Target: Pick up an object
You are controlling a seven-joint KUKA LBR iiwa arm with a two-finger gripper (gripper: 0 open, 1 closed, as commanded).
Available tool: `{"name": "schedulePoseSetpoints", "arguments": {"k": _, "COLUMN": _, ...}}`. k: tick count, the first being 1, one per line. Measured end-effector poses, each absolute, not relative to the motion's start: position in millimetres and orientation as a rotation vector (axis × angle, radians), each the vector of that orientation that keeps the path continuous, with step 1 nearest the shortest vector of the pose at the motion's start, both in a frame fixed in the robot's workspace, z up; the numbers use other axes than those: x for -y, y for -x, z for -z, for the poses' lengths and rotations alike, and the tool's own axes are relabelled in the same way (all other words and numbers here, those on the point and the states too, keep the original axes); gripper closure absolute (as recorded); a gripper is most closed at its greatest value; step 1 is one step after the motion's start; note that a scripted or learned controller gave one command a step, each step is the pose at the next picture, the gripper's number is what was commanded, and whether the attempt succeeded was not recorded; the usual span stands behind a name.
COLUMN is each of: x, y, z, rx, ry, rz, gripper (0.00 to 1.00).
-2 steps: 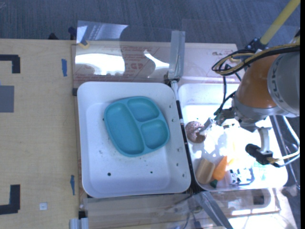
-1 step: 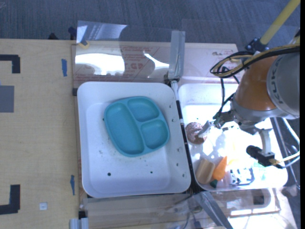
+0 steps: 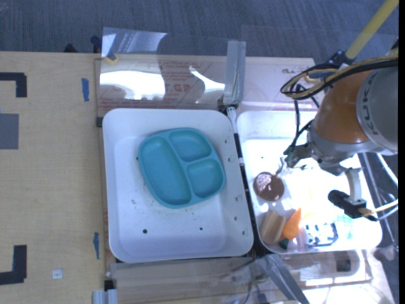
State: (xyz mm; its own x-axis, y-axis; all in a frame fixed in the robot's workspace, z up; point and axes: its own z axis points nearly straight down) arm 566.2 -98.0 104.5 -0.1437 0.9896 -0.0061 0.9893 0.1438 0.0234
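The bench (image 3: 44, 170) spreads widest, reaching far to the left of the brown piece (image 3: 269, 186), the small round thing that serves here as the mark. The left bin (image 3: 114, 170) lies just left of the brown piece, past the shared wall. The right bin (image 3: 272, 125) holds the brown piece near its left wall, about midway along it.

The arm (image 3: 345, 116), grey with its orange band, hangs up and to the right of the brown piece. The plate (image 3: 182, 166), teal with three compartments, sits flat well left of the brown piece; its long axis runs from upper left to lower right.

The white item (image 3: 319, 233), with dark markings, lies below and right of the brown piece; its shape is washed out by glare. The tan block (image 3: 273, 227) lies just below the brown piece, its long axis close to upright in the view and leaning a little to the right at the top. The orange piece (image 3: 291, 223) touches the block's right side and lies along the same line, narrower end uppermost.

The brown piece is round, with no long axis to tell, and has a pale pink patch on its upper left.

The gripper (image 3: 292, 157) hangs just above and right of the brown piece, apart from it; whether it is spread or closed cannot be told.
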Motion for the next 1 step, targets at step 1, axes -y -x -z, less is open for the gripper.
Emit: {"name": "schedulePoseSetpoints", "arguments": {"k": 1, "x": 89.5, "y": -621.3, "z": -189.4, "rx": -2.515, "ry": -1.868, "rz": -0.008, "gripper": 1.0}}
